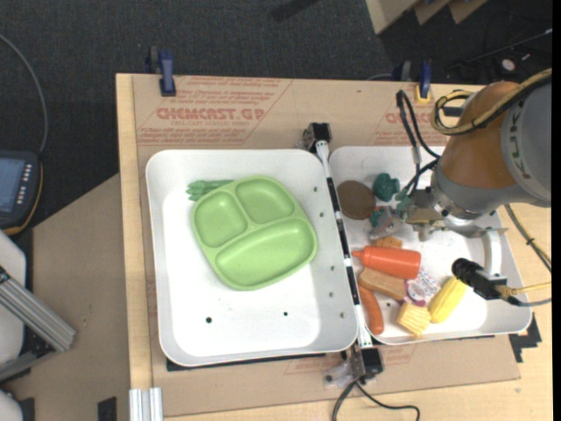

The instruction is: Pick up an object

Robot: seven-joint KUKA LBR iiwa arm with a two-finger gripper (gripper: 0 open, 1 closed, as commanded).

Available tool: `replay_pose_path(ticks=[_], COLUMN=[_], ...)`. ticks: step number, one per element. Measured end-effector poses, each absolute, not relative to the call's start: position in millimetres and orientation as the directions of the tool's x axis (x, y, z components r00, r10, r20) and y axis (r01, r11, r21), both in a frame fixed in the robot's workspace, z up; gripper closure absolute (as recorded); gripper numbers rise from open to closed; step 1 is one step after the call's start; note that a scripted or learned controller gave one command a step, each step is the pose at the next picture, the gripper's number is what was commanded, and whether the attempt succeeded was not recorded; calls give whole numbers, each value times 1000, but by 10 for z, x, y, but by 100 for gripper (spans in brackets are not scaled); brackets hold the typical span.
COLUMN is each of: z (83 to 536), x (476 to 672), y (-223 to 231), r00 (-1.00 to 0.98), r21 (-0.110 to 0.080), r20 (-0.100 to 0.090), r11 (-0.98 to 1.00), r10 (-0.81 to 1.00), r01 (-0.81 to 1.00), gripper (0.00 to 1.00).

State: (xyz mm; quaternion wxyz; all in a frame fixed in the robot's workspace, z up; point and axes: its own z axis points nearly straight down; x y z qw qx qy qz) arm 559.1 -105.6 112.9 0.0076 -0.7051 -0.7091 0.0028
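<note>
dark carpet surrounds a wooden counter [131, 235] with a sheet of printed brown paper under two white bins side by side.

count: one left bin [166, 261], one right bin [508, 318]. two blue clamps [163, 68] at the far edge of the counter, the second near the arm.

left bin: one green divided plate [254, 231] with three compartments, lying toward the far side. one small green leafy piece [200, 189] touches the plate's far left rim, partly tucked under it.

right bin, taking the orange carrot-like piece [390, 260] as landmark: one brown round object [355, 200] beyond it, near the divider. one teal object [385, 185] beyond it, just right of the brown one. one tan bread-like piece [383, 283] touching its near side. one sausage [372, 310] further toward the near rim. two yellow corn pieces: one [448, 298] to the right, one [414, 320] nearer the rim. one small pink-and-white item [424, 284] between carrot and corn, too small to identify.

arm [491, 156]: one, grey and orange, covering the far right part of the right bin. gripper [405, 217] is low, just beyond and right of the carrot piece. the fingers merge with small grey clutter there; how far apart they stand, and whether anything is between them, cannot be told.

a black cable fitting [473, 277] lies over the right bin's right side.
</note>
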Motion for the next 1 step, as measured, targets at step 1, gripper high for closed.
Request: replay_pose_path(ticks=[1], z=[822], x=[5287], y=[-1050], r00=[1], r21=[-7], r20=[2], r11=[-1], r10=[1000], r01=[1000], gripper=[0])
